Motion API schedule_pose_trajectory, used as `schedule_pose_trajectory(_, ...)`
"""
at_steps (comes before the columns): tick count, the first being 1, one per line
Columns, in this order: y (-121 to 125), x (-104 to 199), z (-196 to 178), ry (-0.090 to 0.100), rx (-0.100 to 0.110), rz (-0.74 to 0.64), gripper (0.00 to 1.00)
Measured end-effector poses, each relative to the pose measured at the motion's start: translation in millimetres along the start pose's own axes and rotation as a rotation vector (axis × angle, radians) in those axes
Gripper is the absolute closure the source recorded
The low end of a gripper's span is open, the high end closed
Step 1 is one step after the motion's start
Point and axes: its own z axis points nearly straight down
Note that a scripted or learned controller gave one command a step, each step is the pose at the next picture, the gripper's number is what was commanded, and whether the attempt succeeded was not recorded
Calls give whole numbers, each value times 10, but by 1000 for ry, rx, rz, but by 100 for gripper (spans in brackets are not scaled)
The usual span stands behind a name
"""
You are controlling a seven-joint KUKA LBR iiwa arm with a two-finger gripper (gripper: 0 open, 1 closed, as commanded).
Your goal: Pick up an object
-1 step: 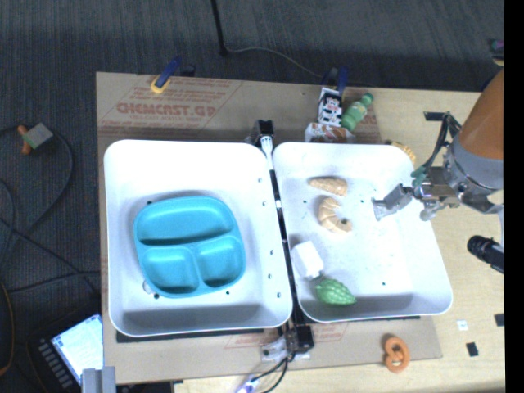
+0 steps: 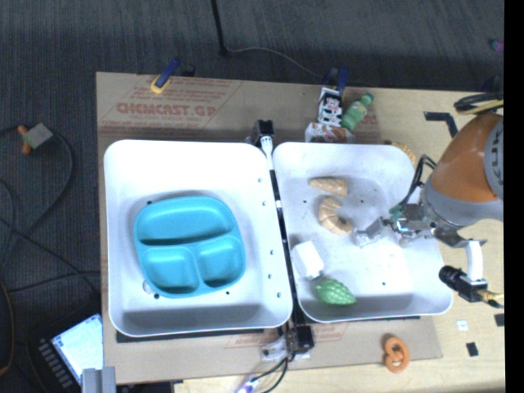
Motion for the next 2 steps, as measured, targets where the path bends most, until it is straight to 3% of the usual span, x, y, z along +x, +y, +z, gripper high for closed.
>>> schedule_pose_trajectory(1, 248, 261, -510, -6, -4, 1, 0)
schedule_pose_trajectory(2, 747, -35, 38, 2, -6, -2, 0)
